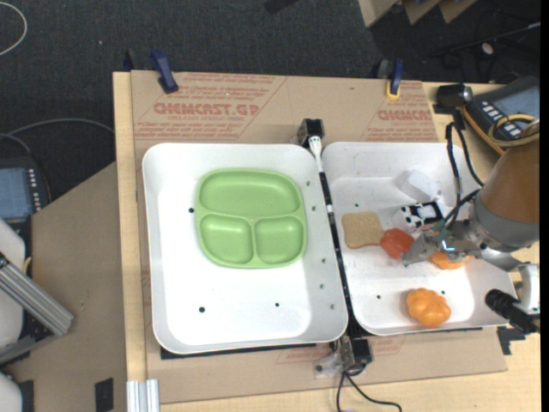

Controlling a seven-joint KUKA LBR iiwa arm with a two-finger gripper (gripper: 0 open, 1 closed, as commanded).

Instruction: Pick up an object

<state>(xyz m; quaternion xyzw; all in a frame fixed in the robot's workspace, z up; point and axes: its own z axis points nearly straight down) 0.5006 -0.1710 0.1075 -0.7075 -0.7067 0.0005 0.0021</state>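
Observation:
The right bin (377,312) holds several small objects. A tan bread slice (362,229) lies near its left side, with a red round piece (395,243) just to the right of it. An orange fruit (426,306) sits near the front. A black-and-white toy (419,216) and a white piece (420,184) lie toward the back. My gripper (426,251) is low in this bin, just right of the red piece, with a small orange object (448,261) right beside it. Nothing visibly sits in the gripper.
The left bin (171,299) holds a green divided plate (251,217). A black divider strip (330,230) runs between the bins. The arm (515,200) comes in over the right bin's right edge, with cables (455,157) trailing above it.

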